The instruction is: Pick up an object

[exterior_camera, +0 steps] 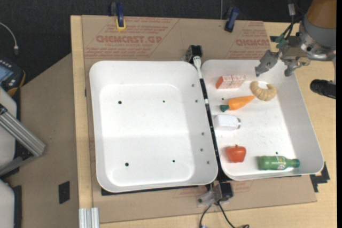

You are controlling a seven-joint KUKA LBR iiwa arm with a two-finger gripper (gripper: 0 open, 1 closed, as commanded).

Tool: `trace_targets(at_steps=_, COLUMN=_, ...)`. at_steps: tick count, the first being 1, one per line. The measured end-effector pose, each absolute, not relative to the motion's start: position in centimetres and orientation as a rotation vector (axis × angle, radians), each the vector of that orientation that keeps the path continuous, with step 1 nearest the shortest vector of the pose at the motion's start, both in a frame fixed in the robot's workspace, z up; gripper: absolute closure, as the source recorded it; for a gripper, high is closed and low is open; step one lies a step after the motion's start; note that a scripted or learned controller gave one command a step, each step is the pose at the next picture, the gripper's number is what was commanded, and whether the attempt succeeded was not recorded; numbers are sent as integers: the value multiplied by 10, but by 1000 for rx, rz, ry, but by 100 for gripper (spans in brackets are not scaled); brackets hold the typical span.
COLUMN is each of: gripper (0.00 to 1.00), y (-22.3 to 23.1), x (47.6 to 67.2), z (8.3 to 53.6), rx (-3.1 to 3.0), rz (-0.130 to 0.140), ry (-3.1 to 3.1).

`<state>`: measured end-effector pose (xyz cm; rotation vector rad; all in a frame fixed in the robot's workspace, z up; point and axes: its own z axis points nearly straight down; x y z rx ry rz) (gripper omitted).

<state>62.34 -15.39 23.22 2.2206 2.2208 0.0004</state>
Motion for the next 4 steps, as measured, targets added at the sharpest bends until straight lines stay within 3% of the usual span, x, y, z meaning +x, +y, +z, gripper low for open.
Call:
trace_targets(at_steps=1, gripper=0, y=-227, x=583, z=185, rx=2233, rz=-7, ry=2216)
trace_targets(at_steps=2, gripper=0, y=-175, x=567, z=322, rx=2206, rz=13, ry=2218)
trace_targets(at_steps=3, gripper=0, y=-227, x=577, z=303, rx=2221, rz=-1, ry=2214)
trace_targets(at_steps=4, gripper=0, y=-223, x=631, z=480, rx=2201, rz=14, ry=2210)
